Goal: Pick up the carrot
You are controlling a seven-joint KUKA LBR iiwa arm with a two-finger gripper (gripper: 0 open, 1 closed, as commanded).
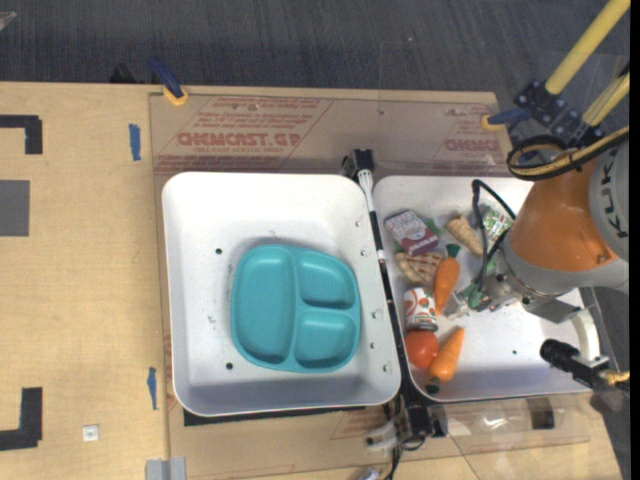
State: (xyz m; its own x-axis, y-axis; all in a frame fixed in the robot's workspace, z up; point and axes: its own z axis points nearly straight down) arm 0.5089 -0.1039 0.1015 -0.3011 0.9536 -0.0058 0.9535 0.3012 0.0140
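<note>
Two orange carrots lie in the right bin (520, 368). One carrot (446, 280) stands lengthwise near the bin's middle, its green tip pointing to the far side. The other carrot (448, 354) lies tilted near the front left corner, beside a red tomato (421, 348). My gripper (476, 294) hangs low over the right bin, just right of the upper carrot, under the arm's orange band (555, 230). Nothing visible sits in its grasp.
The left bin (190, 268) holds a teal divided plate (296, 308). The right bin also holds a purple packet (411, 230), a beige bread-like piece (420, 265), a small can (421, 308), a tan piece (463, 233) and a green packet (495, 223).
</note>
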